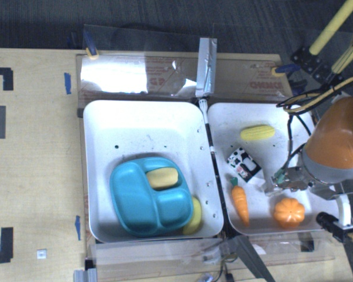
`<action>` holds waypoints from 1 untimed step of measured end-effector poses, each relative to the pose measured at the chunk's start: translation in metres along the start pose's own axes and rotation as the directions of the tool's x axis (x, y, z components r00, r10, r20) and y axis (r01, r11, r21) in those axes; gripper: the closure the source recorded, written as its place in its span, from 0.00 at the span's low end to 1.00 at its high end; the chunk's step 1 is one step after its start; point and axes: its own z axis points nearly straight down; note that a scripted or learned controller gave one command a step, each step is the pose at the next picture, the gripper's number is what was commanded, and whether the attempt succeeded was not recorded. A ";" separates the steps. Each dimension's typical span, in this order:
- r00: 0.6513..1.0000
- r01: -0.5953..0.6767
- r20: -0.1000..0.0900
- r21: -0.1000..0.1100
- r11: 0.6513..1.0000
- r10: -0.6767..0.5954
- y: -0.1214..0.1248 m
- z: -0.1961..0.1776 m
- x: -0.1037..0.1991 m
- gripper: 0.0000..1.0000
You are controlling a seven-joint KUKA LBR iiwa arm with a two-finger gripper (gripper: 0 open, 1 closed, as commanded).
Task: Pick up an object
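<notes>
Hovering low in the right bin (220, 119), the gripper (285, 180) sits just above the orange pumpkin (289, 211), with the carrot (240, 203) to its left; whether it is open or closed cannot be told.

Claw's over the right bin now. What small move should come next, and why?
Probably a short drop toward the small pumpkin. The claw sits just above it in the right bin, with nothing seen in its grip. The carrot lies farther left.
</notes>
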 end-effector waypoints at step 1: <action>0.839 0.544 0.005 -0.003 0.839 -0.544 0.005 -0.117 -0.011 1.00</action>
